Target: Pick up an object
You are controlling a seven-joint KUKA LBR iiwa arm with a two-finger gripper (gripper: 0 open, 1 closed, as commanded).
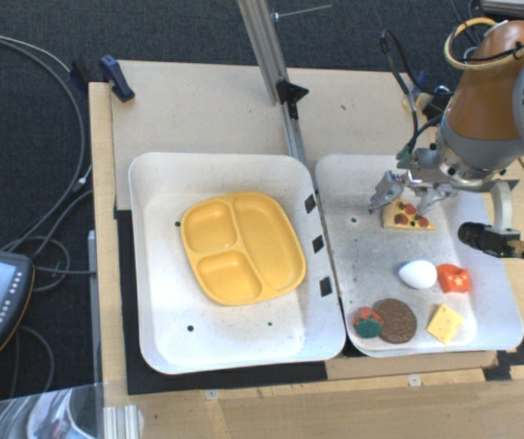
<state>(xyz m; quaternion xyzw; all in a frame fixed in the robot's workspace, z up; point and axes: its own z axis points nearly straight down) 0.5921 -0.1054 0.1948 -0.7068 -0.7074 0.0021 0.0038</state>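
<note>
Camera view, read from the near edge outward, puts the task at an early stage: nothing is lifted, every object lies flat on a bin floor, and the grasp and the lift are both left to do. Nearest, along the right bin (pixel 353 176) at about 6 o'clock, lie one green-and-red piece (pixel 368 321), one brown disc (pixel 395 320) and one yellow wedge (pixel 444 323). Just beyond them sit one white egg (pixel 418 273) and one red block (pixel 454 279). At roughly 12 o'clock in that bin lies one pizza slice (pixel 407 216), the likely target, with the gripper (pixel 410 191) hovering right over it, fingers spread apart and nothing between them. At 9 o'clock of the slice, the left bin (pixel 152 245) holds one yellow tray (pixel 240 247) with three compartments. That makes six small objects, one tray and two bins.
</note>
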